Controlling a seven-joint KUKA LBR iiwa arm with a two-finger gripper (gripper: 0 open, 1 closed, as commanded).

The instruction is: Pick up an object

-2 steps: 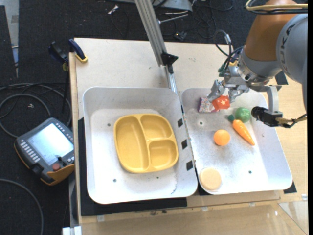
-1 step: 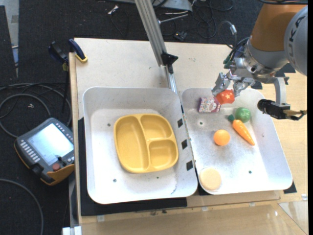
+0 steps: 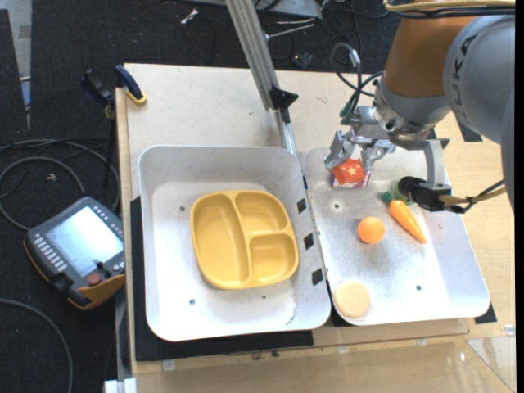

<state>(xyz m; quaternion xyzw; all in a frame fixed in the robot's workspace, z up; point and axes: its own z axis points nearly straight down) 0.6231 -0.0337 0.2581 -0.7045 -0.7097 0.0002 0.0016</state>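
In the right bin point(image 3: 442, 289) lie a red strawberry-like object point(image 3: 350, 173), an orange ball point(image 3: 372, 230), an orange carrot with a green top point(image 3: 405, 217) and a pale round cookie point(image 3: 354, 299). My gripper point(image 3: 354, 159) hangs at the bin's far left corner, directly over the red object, its metal fingers point(image 3: 337, 150) straddling the object's top. The fingers stand either side of it, and the object seems to rest on the bin floor.
A yellow divided plate point(image 3: 243, 237) lies in the left bin point(image 3: 160, 219). A slanted metal pole point(image 3: 258, 51) rises behind the bins. A teach pendant point(image 3: 75, 252) sits on the floor at the left.
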